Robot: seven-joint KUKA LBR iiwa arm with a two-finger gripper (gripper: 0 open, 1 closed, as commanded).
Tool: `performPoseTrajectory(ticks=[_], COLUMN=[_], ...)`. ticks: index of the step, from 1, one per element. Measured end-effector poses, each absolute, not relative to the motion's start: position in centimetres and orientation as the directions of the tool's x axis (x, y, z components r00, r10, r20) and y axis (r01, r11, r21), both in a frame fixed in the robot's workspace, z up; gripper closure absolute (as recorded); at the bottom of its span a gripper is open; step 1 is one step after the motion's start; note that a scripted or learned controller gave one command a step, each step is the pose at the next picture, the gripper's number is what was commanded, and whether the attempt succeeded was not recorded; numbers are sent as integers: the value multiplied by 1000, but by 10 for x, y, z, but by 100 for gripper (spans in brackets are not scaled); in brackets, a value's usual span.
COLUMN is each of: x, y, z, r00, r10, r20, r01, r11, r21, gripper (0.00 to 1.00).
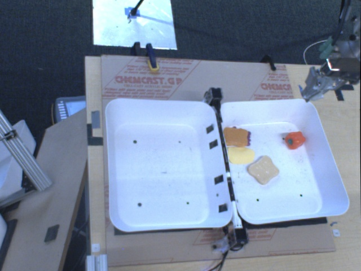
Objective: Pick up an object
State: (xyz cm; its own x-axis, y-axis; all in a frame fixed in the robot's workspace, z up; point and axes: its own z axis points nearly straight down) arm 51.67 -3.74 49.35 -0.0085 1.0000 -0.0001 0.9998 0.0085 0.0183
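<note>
The fingers of the gripper (312,91) are too small and blurred to judge, so how far apart they stand cannot be told; nothing shows between them. The gripper hangs at the upper right of the frame, just beyond the far right corner of the right bin (327,168).

Inside that bin, four objects lie in its upper half. An orange-brown piece (236,136) sits against the left wall, with a pale yellow piece (241,155) touching it just below. A tan toast-like slice (263,170) lies just beside the yellow one, lower right. A small red-orange object (294,140) rests apart, toward the right wall, nearest the gripper.

The lower half of the right bin is bare floor. The left bin (121,168) adjoins it along the clipped centre seam.
</note>
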Motion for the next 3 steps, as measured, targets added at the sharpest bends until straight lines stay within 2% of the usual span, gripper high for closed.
performPoseTrajectory(ticks=[1,2,3], x=[532,567,623], y=[56,134,221], z=[538,534,503], r00=[-14,-12,-11], r10=[1000,1000,1000], r20=[3,2,2], r01=[1000,1000,1000], r11=[14,12,11], r21=[8,2,0], gripper=[100,100,100])
